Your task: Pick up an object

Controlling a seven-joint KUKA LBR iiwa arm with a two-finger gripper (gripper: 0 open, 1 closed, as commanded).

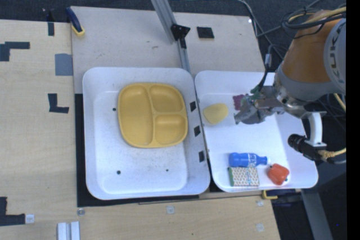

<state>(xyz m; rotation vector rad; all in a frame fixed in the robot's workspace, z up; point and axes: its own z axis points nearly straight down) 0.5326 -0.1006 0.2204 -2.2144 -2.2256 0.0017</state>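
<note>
We read the step as approach, nothing lifted yet. The grey arm with the orange band (309,59) reaches over the right shallow white bin (222,80), and its gripper (247,111) hangs low near that bin's middle. Whether the fingers are open or closed we cannot tell; they are a dark blur.

The left white bin (98,137) holds a yellow three-compartment plastic plate (152,115), well apart from the gripper.

In the right bin, a pale yellow rounded lump (215,113) lies just beside the gripper, toward the bin's left wall; we judge it the likely target. A small dark purple piece (238,101) sits at the gripper.

At the near edge lie a blue bottle (246,159), a patterned flat packet (244,176) and a red rounded object (277,174).

The next move calls for a short shift left and descent; the bin wall crowds that side.
</note>
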